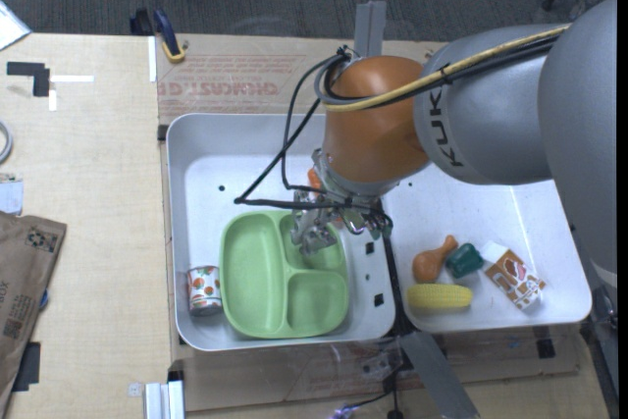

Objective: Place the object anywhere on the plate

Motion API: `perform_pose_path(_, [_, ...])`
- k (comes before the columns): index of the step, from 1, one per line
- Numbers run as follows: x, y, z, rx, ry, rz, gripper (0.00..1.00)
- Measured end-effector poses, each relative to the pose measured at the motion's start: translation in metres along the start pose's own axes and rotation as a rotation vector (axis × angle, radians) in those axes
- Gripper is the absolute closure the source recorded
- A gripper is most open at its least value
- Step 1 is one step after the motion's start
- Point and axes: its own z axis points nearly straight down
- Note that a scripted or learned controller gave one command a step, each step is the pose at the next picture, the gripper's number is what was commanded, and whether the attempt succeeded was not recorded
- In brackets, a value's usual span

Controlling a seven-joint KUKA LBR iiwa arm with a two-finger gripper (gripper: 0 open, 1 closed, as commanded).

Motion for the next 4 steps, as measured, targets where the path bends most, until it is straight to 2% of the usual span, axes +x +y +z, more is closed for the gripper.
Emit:
perform_pose_path(1, [0.044, 0.02, -0.027, 0.0, 0.001, 0.019, 1.0])
perform_pose_path(2, [0.09, -0.057, -0.085, 0.001, -0.002, 0.003, 1.0])
perform_pose_path(3, [-0.001, -0.027, -0.086, 0.0, -0.004, -0.399, 1.0])
perform_pose_path(4, [-0.001, -0.027, -0.086, 0.0, -0.003, -0.398, 0.0])
